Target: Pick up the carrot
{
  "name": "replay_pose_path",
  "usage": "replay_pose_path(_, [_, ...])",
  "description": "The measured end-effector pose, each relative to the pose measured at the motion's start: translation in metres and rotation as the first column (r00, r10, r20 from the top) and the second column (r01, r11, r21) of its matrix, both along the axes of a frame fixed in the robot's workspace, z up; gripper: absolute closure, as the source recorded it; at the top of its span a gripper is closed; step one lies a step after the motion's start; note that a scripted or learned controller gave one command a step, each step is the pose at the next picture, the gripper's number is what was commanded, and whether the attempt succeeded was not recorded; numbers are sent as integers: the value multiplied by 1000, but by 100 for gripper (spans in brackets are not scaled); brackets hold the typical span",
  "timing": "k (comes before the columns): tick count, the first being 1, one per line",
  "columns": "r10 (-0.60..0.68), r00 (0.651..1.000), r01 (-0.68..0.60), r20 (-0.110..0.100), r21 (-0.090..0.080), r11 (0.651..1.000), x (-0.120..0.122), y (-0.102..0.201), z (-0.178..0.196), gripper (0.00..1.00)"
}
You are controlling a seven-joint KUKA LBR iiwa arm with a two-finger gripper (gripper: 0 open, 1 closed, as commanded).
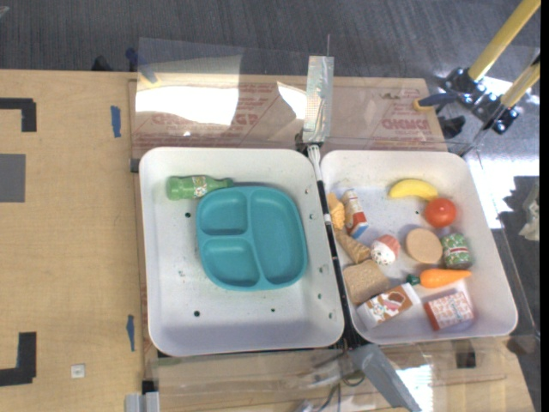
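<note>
The carrot (443,276) is orange with a green stub at its left end. It lies flat in the right bin (489,230), toward the front right, between a tan round cookie (423,245) above it and a red box (449,307) below it.
The right bin also holds a banana (413,188), a tomato (440,212), a green speckled ball (455,251), a small bottle (353,214), bread (366,281) and a carton (389,305). In the left bin (163,256) lie a teal divided plate (251,236) and a green bottle (196,185).
</note>
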State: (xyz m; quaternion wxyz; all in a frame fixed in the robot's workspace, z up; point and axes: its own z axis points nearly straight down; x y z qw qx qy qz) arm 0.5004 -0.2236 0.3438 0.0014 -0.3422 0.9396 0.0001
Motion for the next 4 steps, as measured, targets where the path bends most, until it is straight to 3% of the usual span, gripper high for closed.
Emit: replay_pose_path(4, [-9,999,9,41,-4,1000,9,3,49,100])
